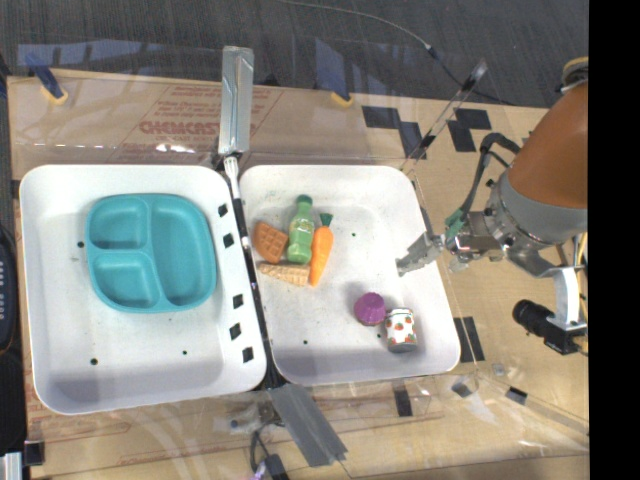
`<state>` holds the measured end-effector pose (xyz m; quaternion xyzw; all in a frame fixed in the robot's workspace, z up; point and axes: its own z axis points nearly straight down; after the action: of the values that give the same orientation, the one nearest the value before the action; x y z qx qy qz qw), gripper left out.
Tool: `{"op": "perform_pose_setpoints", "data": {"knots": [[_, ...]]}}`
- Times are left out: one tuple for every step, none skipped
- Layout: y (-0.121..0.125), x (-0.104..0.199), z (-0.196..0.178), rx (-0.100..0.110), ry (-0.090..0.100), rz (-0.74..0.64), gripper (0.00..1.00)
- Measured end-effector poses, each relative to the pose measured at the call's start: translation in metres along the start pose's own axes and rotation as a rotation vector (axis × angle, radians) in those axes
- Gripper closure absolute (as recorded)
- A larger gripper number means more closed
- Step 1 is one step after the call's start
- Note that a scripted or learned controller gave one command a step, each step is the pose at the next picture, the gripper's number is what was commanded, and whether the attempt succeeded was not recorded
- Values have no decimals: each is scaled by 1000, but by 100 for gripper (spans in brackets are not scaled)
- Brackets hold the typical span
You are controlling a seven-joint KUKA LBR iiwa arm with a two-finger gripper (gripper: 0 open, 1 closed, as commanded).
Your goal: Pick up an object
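The right bin point(340, 363) holds a green bottle point(302, 230), an orange carrot point(321, 252), a brown waffle-like piece point(269, 240) and a pale yellow wedge point(283, 273), all clustered at its left side. A purple round object point(370, 308) and a small white can point(401, 330) lie nearer the front right corner. My gripper point(416, 259) hangs over the bin's right rim, apart from every object, above and to the right of the purple piece. Nothing shows in its grasp.
A teal divided plate point(152, 251) lies in the left bin point(60, 348). A grey bar point(236, 103) stands upright at the back between the bins. The arm's orange band point(560, 153) is to the right of the bins, with cables beside it.
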<state>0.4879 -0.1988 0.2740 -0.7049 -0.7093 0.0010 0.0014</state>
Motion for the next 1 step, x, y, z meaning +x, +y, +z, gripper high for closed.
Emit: {"op": "perform_pose_setpoints", "data": {"knots": [[141, 0, 86, 9, 2, 56, 0]]}}
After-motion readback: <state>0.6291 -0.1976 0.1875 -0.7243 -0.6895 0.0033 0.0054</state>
